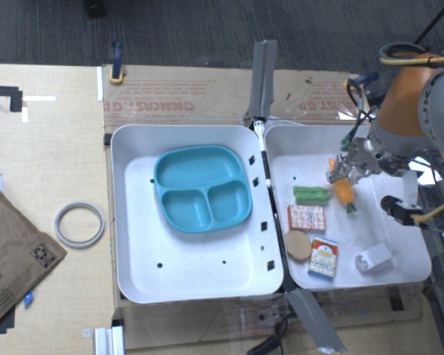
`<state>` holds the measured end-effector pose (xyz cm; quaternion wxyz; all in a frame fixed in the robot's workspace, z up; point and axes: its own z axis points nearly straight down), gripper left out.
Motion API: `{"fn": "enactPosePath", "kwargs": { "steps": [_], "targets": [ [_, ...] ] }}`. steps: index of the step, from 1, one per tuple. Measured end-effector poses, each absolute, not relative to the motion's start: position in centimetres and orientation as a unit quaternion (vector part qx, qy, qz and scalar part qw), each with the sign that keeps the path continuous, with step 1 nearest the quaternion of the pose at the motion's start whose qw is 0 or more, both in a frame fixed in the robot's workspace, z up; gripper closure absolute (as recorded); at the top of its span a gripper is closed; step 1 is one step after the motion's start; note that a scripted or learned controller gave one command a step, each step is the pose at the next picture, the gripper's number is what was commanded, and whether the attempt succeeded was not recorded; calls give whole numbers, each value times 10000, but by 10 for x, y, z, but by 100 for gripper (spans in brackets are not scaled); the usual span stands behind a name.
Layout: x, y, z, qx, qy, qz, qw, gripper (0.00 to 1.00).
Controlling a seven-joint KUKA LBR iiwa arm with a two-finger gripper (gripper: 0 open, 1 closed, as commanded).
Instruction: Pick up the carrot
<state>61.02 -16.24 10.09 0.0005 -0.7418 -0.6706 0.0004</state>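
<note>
Pincer (342,170) low in right bin (399,272), grip state unreadable | carrot (345,192) on bin floor just beside it, right of green item (311,194) | lift apparently not yet done

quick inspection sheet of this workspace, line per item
surface: two white bins on a wood bench
job's things: carrot in the right bin, beside a green piece
clutter: blue tray in the left bin; two small boxes, a tan disc, a white piece
grippers: pincer right above the carrot; grasp unclear
cables: dark leads along the arm
surroundings: tape ring, brown cardboard, dark carpet
</note>
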Motion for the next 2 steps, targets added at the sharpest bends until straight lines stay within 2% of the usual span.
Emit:
{"fn": "enactPosePath", "kwargs": {
  "steps": [1, 2],
  "targets": [
    [633, -194, 92, -7519, -6593, 5, -7, 100],
    [629, -142, 238, -7852, -6193, 12, -2, 100]
  ]
}}
